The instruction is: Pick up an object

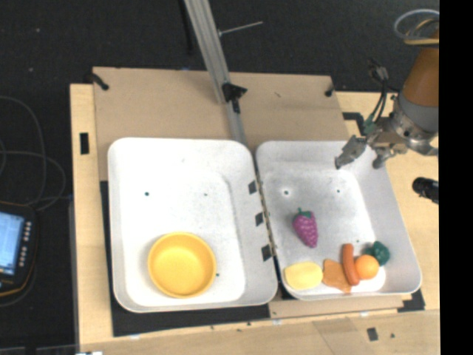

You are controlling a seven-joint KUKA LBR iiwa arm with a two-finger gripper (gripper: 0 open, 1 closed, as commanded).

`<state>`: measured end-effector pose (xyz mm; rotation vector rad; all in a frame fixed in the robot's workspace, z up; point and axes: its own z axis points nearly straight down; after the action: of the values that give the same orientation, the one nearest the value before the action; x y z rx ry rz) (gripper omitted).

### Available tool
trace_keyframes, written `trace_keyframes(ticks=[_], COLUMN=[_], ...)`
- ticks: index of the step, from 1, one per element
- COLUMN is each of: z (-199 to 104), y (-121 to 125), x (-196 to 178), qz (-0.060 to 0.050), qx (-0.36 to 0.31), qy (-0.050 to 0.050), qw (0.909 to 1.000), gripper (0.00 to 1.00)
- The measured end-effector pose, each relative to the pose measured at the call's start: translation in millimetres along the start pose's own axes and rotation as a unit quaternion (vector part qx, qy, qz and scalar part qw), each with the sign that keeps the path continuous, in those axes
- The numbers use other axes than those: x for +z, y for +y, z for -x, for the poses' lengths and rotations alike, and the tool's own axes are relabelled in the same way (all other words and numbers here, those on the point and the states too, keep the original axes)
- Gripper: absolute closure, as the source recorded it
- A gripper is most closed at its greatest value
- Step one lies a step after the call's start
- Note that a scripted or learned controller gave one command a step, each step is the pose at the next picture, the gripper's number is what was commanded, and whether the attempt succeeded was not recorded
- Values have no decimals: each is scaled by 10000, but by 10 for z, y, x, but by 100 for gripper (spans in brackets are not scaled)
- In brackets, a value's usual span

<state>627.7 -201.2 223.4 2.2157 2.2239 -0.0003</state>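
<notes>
We see two white bins side by side on the bench point(310, 102): the left bin point(177, 168) holds a yellow bowl point(182, 264) near its front, and the right bin point(325, 176) holds a cluster along its front edge. The arm point(423, 87) reaches in over the right bin's far right corner, its gripper point(365, 154) spread open with nothing between the fingers. Below it lie a purple berry point(306, 227), a pale yellow piece point(303, 275), a carrot point(349, 263), an orange point(366, 266) and a small green item point(379, 252).
</notes>
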Motion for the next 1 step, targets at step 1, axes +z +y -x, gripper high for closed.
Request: trace_keyframes(ticks=[1], z=[4], y=[-1], x=[-1], qz=[-3], qx=[-2], qy=[-6], qw=[10000], gripper=[0])
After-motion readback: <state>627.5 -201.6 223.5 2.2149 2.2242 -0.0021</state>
